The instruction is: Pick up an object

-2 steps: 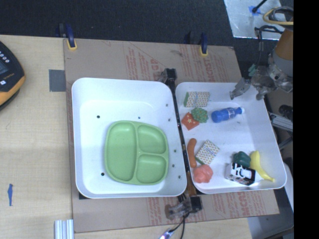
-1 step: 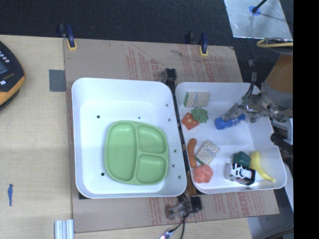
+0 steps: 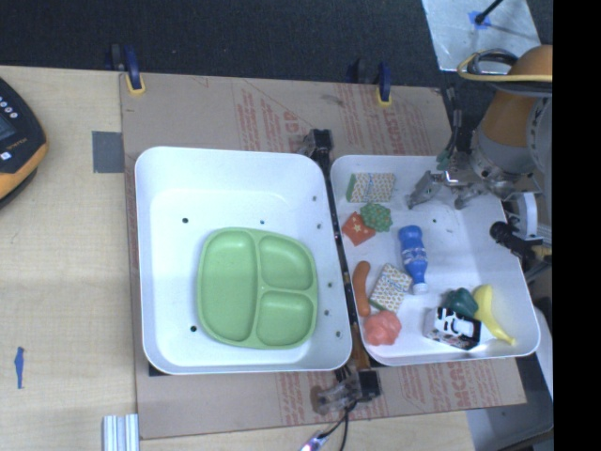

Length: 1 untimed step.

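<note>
My gripper (image 3: 439,194) hangs over the far part of the right bin (image 3: 470,238), open, with nothing between its spread fingers. In that bin lie a blue bottle (image 3: 411,255) in the middle, a patterned pouch (image 3: 373,187) at the far left, and a green piece (image 3: 377,216) beside a red-orange square (image 3: 357,228). Nearer the front are an orange stick (image 3: 362,287), a second patterned pouch (image 3: 390,287) and a pink-red lump (image 3: 381,328). A yellow banana (image 3: 493,313), a dark green item (image 3: 461,301) and a black-and-white item (image 3: 455,327) crowd the front right corner.
The left bin (image 3: 169,205) holds a green divided plate (image 3: 255,287). Clamps (image 3: 383,81) pin the cardboard at the back. A yellow-and-black device (image 3: 14,144) sits at the bench's far left. The arm's body (image 3: 512,120) rises at the right.
</note>
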Available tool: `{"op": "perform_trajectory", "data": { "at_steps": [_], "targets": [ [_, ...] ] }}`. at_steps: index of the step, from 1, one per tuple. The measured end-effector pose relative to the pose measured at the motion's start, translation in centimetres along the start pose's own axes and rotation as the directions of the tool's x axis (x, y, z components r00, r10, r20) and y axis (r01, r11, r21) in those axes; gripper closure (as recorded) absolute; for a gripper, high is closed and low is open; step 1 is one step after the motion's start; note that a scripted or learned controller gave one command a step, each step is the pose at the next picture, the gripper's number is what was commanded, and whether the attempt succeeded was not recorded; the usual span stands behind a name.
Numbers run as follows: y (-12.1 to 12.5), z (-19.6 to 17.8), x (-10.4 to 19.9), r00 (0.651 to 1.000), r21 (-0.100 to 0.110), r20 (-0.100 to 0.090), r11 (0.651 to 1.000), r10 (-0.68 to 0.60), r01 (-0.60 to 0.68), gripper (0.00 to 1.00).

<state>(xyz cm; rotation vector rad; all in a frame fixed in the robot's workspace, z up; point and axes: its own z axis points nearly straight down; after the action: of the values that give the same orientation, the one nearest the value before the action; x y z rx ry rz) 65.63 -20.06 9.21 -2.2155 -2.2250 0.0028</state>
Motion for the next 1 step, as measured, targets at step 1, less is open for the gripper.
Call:
{"op": "perform_trajectory", "data": {
  "at_steps": [1],
  "targets": [
    [-3.85,0.02,5.64,1.0,0.001,0.0,1.0,-0.002,0.002,0.0]
  ]
}}
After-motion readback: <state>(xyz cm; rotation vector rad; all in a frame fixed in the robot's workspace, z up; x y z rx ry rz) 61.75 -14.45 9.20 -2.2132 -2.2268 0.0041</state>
